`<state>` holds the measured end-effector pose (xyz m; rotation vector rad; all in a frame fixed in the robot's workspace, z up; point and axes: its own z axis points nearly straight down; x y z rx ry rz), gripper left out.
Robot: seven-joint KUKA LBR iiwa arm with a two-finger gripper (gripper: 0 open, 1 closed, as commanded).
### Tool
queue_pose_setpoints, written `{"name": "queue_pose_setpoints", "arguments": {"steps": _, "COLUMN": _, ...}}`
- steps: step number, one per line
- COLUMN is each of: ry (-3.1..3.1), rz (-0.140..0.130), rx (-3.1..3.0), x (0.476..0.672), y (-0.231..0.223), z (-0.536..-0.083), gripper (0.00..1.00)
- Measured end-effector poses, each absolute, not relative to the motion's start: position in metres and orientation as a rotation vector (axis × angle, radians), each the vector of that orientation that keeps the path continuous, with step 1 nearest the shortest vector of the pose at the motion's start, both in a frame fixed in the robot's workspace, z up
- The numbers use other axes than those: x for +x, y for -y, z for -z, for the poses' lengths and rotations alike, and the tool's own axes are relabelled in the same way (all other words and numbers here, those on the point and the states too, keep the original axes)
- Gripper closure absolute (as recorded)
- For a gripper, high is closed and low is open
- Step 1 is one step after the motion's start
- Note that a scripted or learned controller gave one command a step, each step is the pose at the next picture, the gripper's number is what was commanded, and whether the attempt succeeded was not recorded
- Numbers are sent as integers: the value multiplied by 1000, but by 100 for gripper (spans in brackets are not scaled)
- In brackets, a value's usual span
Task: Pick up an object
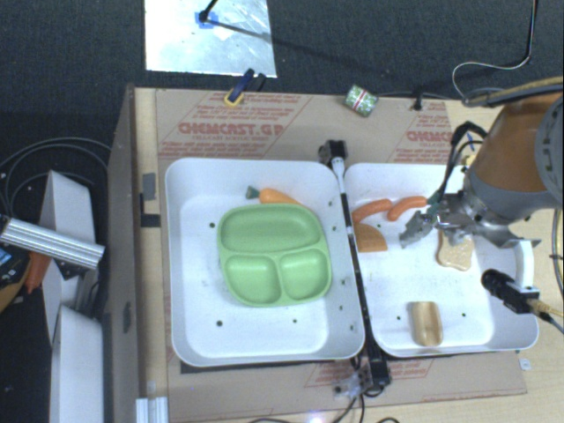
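We judge the toy sausage (388,208), lying at the back of the right bin (507,329) just left of the gripper (421,226), light, stiff and rather slick, best pinched across its middle, though we cannot tell how the jaws stand.

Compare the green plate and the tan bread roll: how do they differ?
The green plate lies in the left bin; the bread roll lies in the right bin. The plate is much larger, filling most of its bin's floor, while the roll is small. The plate is split into three compartments; the roll is one plain oblong piece. Both lie flat, apart from the gripper.
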<state>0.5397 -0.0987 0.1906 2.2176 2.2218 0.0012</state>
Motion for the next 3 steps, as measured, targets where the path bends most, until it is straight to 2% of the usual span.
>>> {"name": "queue_pose_setpoints", "arguments": {"steps": 1, "ry": -2222, "rz": 0, "rx": 2218, "x": 579, "y": 166, "z": -174, "gripper": 0}}
{"name": "queue_pose_setpoints", "arguments": {"steps": 2, "ry": -2223, "rz": 1, "rx": 2218, "x": 563, "y": 195, "z": -137, "gripper": 0}}
{"name": "queue_pose_setpoints", "arguments": {"steps": 3, "ry": -2222, "rz": 0, "rx": 2219, "x": 568, "y": 204, "z": -115, "gripper": 0}}
